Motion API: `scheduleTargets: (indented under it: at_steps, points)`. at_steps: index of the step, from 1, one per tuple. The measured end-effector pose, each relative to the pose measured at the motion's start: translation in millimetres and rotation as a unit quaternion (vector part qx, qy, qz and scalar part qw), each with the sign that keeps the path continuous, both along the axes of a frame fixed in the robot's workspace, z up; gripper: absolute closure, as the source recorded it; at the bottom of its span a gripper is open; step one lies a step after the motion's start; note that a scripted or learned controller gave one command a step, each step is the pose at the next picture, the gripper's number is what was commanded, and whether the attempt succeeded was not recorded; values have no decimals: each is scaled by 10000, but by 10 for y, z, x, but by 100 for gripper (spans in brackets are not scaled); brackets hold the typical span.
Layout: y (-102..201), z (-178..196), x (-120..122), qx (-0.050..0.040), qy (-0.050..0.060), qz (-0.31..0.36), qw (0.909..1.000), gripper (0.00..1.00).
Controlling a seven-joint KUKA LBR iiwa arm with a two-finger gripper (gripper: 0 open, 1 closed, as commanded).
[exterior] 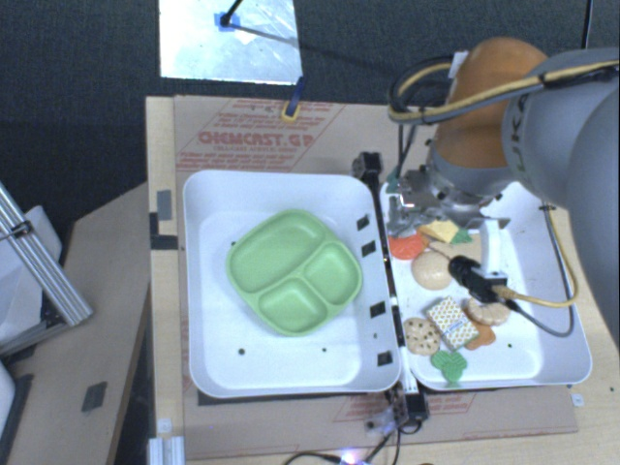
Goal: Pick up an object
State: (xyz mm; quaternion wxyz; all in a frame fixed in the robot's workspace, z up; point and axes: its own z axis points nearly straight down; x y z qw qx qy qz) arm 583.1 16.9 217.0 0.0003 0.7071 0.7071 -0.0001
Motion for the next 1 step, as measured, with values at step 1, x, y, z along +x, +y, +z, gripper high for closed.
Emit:
scheduleTargets:
  at_steps: [1]
  points:
    - [4,174,70,5,-14,22,10000,100]
